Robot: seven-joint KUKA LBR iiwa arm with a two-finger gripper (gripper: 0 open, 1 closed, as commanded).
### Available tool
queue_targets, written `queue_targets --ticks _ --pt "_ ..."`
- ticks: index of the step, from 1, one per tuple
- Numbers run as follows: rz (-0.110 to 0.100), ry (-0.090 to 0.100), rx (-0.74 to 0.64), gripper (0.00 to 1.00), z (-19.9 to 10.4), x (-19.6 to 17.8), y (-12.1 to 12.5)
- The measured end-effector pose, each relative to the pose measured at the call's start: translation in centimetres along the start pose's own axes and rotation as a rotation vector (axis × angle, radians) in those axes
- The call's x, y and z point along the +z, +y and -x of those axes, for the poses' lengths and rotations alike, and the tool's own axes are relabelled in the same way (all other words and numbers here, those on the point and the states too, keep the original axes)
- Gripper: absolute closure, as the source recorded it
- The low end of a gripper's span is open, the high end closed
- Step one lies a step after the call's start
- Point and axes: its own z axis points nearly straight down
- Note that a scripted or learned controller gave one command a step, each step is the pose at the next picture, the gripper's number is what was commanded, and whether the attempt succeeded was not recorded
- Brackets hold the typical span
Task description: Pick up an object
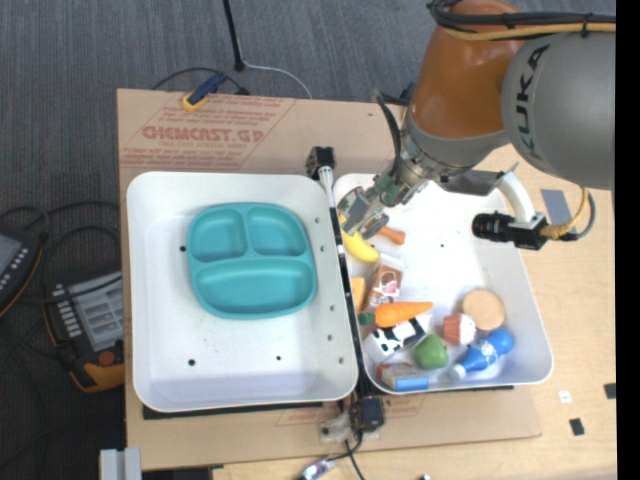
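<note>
Grey arm's jaws (pixel 362 211) hang low at right white bin's (pixel 520 298) near-left corner, just above the small yellow plastic banana (pixel 361 249), likely lining up a pick; their opening and any hold cannot be told.

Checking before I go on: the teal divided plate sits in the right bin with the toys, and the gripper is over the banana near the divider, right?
Not quite. The camera view shows the teal plate alone in the left bin; the toys are in the right bin. The rest holds: the gripper is over the banana near the divider.
</note>
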Motion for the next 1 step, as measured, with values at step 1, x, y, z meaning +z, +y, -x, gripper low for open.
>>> queue_targets --ticks 1 --pt "-0.001 0.002 -0.4 1.0 -7.56 4.02 -0.01"
